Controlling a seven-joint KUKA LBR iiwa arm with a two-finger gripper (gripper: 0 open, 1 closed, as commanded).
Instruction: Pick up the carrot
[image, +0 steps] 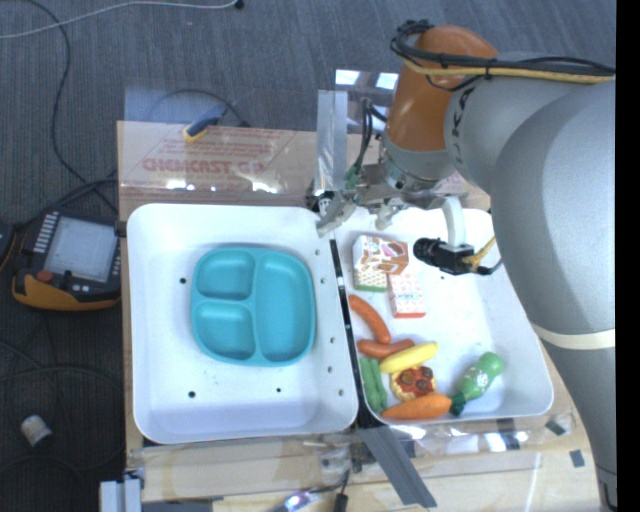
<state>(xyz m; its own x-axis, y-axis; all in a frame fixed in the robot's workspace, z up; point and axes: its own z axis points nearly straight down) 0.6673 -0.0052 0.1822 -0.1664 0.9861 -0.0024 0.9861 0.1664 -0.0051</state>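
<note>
- Carrot (417, 407) sits at near edge of right bin (520, 330), touching pizza slice (413, 381) and green bottle (478, 376)
- Gripper (365, 203) hovers at far rim, well apart; we can't tell its opening, nothing seen held
- Risk we see: crowding, so fingers could snag neighbours or slip off

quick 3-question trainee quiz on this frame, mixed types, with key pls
1. True or false: the carrot lies in the blue tray.
2. The gripper is over which part of the right bin? A) far edge B) near edge C) centre
3. Fill in: the green bottle lies just ____ of the carrot in the view.

Key: 1 false, it lies at the near edge of the right bin; 2 A; 3 right.
</note>
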